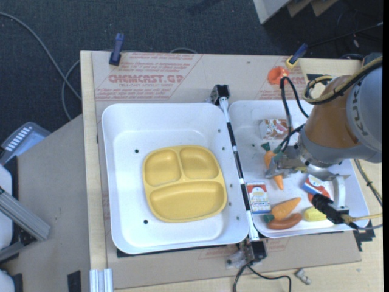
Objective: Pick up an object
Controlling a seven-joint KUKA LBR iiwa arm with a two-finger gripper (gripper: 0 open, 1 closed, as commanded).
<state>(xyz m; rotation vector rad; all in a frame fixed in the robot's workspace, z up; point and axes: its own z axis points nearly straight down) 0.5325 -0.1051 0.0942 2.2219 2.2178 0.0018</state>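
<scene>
End effector (281,166) low in right bin (249,121), touching small carrots (269,159)

The bench (152,78) bears two white bins (121,163) side by side.

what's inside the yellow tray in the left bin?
The yellow tray lies flat in the left bin. All three of its compartments show bare yellow, with no object in them. Whatever lies under the tray is covered.
</scene>
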